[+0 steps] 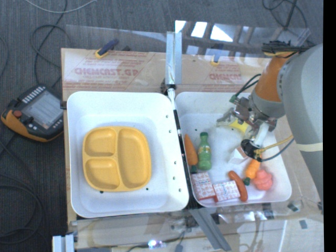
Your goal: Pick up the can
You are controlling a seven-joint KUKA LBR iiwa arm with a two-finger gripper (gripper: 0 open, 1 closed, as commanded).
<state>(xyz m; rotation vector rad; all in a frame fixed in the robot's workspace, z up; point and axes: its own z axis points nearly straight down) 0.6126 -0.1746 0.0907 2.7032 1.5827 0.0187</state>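
Observation:
Two red-and-white labelled items lie at the front of the right bin (286,193). One (202,186) sits by the bin's left wall and the other (226,191) lies on its side just right of it. Either could be the can; I cannot tell which. My gripper (245,124) hangs over the back right part of this bin, well behind both items and apart from them. A small yellow object (241,126) shows right under it.
Also in the right bin are a carrot (190,149), a green bottle (203,151), a red sausage (238,185), a small carrot (252,169) and a pink lump (263,180). The left bin (73,140) holds a yellow divided plate (117,158). A teach pendant (34,113) lies off the bench at left.

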